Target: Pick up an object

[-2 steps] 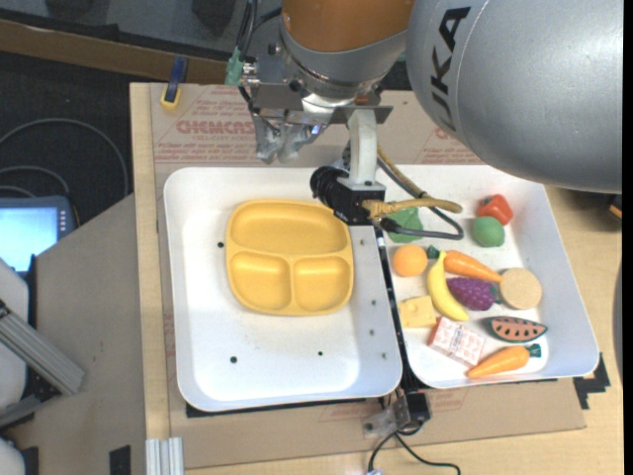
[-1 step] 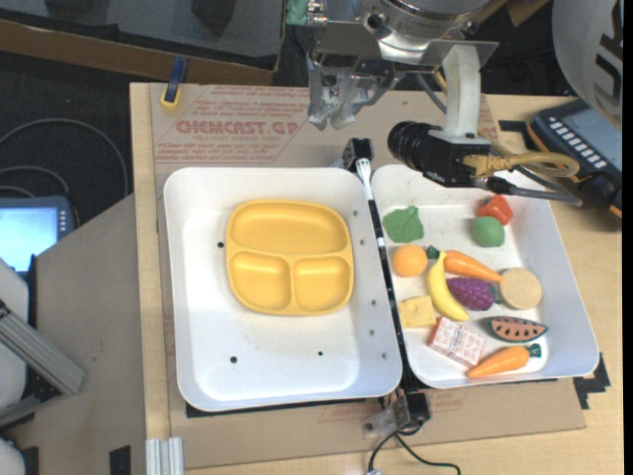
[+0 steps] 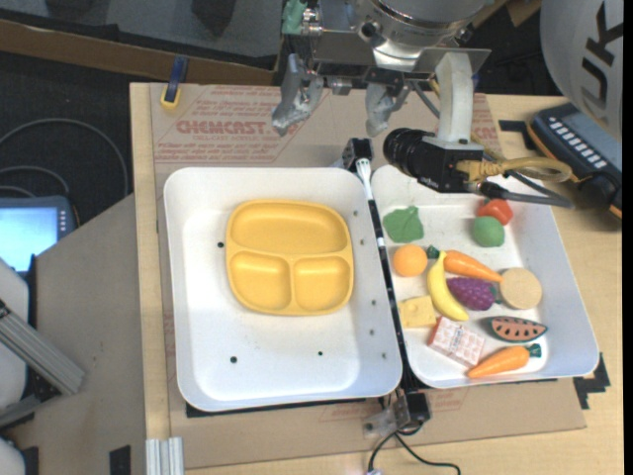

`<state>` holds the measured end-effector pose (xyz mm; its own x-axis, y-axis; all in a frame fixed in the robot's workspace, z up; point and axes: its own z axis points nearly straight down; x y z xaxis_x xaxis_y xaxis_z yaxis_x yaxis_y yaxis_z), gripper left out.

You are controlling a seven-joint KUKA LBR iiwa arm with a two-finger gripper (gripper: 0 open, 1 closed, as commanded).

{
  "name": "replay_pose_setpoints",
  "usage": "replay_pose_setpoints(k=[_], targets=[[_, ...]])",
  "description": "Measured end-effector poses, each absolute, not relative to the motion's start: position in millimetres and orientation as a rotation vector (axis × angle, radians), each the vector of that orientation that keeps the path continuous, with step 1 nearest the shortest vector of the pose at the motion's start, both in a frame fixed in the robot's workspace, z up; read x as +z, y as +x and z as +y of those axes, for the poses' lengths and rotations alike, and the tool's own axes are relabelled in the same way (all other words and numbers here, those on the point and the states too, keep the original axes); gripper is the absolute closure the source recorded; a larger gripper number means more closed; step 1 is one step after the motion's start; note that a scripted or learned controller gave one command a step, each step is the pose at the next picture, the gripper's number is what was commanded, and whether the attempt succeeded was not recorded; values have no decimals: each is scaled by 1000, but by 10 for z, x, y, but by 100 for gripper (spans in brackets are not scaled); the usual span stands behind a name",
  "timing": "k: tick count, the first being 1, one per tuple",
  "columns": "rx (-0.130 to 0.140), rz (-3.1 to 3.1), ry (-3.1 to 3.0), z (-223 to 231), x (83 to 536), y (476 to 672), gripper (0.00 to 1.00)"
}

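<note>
- The tool hangs above the far edge of the counter, at about 12 o'clock of the left bin; its two fingers stand apart with nothing between them.
- The left bin carries a yellow divided plate, lying flat near its centre.
- The right bin carries the toy foods, well apart from the tool, at about 5 o'clock of it.
- A green leafy piece lies at about 10 o'clock in that bin, with an orange just beside it at 6 o'clock.
- A banana lies near the bin's centre, touching a purple grape bunch at its 3 o'clock.
- A carrot lies just above the grapes, and a second carrot lies at about 6 o'clock in the bin.
- A green ball and a red tomato sit at 12 o'clock.
- A tan round biscuit lies at 3 o'clock, with a watermelon slice below it.
- A red-and-white packet and a pale yellow cheese block lie along the 7 o'clock side.
</note>
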<state>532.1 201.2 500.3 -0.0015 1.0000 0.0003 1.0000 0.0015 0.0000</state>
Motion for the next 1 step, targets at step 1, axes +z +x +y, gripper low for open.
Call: replay_pose_setpoints(k=[1], targets=[[-7,-2226,-2220,2020,5113,5325,100]])
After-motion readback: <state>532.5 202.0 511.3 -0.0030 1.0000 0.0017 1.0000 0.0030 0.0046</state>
